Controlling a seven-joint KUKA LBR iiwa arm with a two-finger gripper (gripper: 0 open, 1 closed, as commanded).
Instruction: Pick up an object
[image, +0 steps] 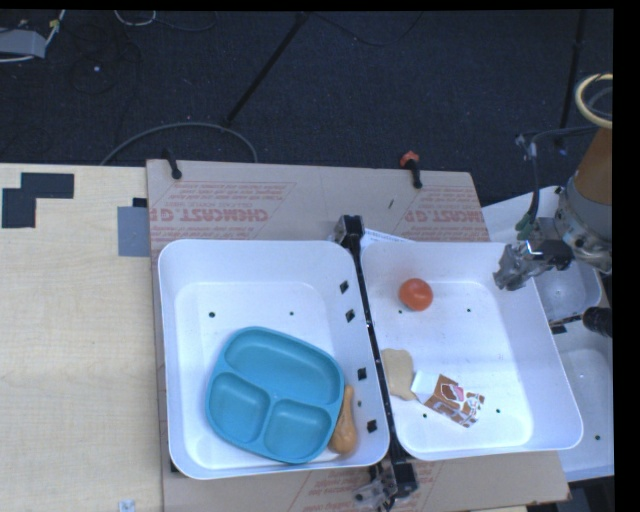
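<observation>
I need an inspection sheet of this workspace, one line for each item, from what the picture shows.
Surface: two white bins, left bin and right bin, on cardboard over a wooden bench.
Job's things: blue divided tray and tan elongated object in the left bin; red ball, beige flat piece and small printed packet in the right bin.
Clutter: nothing seen.
Grippers: gripper at the right bin's far right rim, holding nothing visible.
Cables: black cables on the dark floor.
Surroundings: two clamps on the cardboard's far edge.
</observation>
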